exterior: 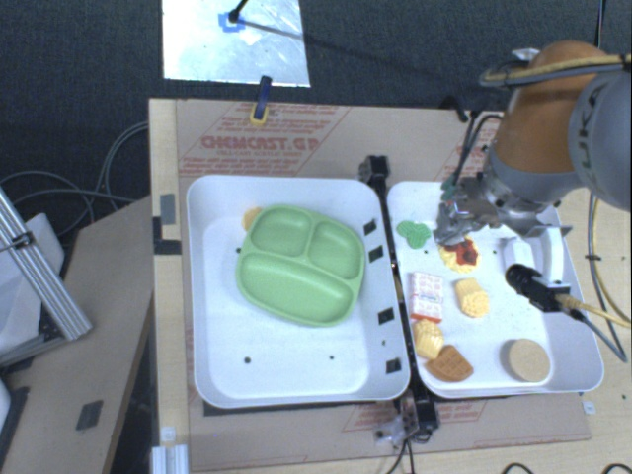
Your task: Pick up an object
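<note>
A: What is hidden or hard to make out?

B: A small yellow-orange object (252,216) is largely covered by the green divided plate (299,264) in the left bin (219,363); only a sliver is seen at the plate's upper left edge, and it cannot be identified. The arm (553,117) is cut off at the right edge of the view. The fingertips of the gripper (454,230) are blurred into the grey metal of the wrist.

A: And the jaws?

B: How far they are parted cannot be told. The gripper is seen low in the right bin (583,358), just above a red and yellow item (461,255) and just beside a green leafy piece (415,233) (whether either is touched cannot be made out). Nothing is clearly seen between the fingers.

A: Where are the things that could be picked up?

B: All but the covered one are found in the right bin. A white packet with red print (427,295) is seen near the divider, with a yellow piece (473,299) to its right. Below them, a pale yellow lump (428,339) is touched by a brown cookie-shaped piece (451,364). A tan round disc (526,359) is set well apart, near the lower right corner.
</note>
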You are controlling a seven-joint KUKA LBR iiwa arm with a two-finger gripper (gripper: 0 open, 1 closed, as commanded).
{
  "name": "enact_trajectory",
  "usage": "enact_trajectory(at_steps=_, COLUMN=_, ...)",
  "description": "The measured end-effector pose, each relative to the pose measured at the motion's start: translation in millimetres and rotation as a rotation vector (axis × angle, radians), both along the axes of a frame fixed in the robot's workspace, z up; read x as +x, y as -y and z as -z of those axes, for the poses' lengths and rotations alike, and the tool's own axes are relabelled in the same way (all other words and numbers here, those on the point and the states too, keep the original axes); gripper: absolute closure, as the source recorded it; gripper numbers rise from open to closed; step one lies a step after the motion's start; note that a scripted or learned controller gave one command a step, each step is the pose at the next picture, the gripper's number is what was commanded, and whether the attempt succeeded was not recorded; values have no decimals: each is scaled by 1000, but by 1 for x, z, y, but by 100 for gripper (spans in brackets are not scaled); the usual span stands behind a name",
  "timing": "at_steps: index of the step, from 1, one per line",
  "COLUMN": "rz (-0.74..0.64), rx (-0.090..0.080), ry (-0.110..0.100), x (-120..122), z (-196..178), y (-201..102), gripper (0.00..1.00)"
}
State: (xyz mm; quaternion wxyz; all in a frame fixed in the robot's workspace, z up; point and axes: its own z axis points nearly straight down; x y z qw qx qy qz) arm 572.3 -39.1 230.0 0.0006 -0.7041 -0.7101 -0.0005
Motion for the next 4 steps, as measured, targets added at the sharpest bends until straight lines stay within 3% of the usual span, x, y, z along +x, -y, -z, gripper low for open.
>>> enact_trajectory(at_steps=1, rz=6, rx=-1, ry=-1, x=-15, z=15, y=-6, gripper=100)
enact_trajectory(at_steps=3, rz=2, rx=-1, ry=2, x=-7, z=6, y=-17, gripper=100)
enact_trajectory(at_steps=4, rz=8, rx=-1, ry=0, x=-15, z=6, y=0, gripper=100)
